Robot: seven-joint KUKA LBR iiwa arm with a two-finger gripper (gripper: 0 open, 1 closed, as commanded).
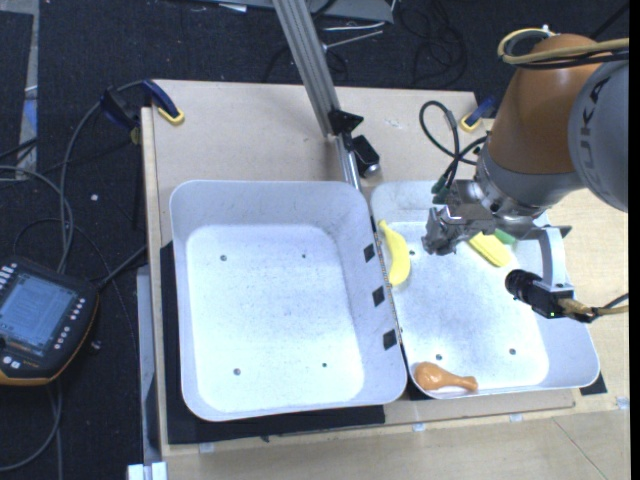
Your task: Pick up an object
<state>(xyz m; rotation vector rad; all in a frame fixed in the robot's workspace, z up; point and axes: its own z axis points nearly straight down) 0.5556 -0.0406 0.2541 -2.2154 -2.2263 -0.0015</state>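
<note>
orange gourd (444,377) lies at the front of the right bin (570,368). a banana (396,255) lies by its left wall. my gripper (440,238) hangs beside a yellow piece (488,250); i cannot tell its state. left bin (200,208) alongside.

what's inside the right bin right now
In the right bin: a banana against its left wall, an orange drumstick-shaped toy near the front edge, and a yellow piece with a bit of green beside it, partly covered by the arm.
</note>
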